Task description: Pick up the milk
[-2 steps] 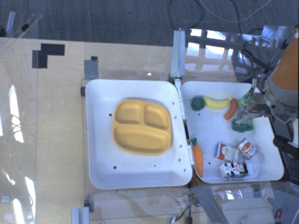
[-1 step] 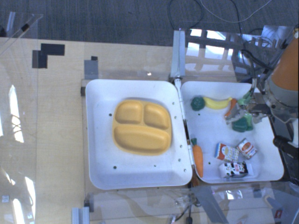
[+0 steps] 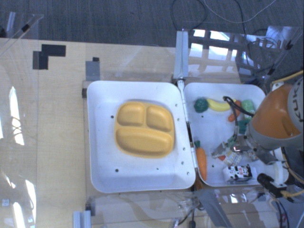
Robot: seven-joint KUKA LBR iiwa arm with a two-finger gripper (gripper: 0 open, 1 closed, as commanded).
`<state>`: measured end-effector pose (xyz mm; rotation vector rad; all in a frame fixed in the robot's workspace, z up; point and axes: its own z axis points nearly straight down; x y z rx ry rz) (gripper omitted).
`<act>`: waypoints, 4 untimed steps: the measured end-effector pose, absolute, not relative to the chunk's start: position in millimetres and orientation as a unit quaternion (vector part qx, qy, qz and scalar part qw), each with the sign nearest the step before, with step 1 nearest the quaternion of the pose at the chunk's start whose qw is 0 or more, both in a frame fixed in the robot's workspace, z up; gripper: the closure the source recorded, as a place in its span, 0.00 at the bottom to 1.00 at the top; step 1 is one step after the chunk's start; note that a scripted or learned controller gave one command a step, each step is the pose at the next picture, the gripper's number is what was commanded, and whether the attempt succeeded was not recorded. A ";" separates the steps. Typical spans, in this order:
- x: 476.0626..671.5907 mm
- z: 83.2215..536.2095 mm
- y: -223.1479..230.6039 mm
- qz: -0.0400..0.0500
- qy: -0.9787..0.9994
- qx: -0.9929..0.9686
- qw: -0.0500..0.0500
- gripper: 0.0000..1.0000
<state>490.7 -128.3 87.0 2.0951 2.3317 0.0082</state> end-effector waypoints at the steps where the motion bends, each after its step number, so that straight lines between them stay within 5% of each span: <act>1: 531.1 87.2 -110.9 0.003 0.747 0.664 0.005 0.00; 2: 502.3 225.8 -164.8 0.002 0.711 0.704 0.004 0.00; 3: 488.3 407.0 -186.7 0.001 0.850 0.527 0.006 0.00; 4: 488.3 204.4 -163.2 0.001 0.894 0.449 0.002 0.00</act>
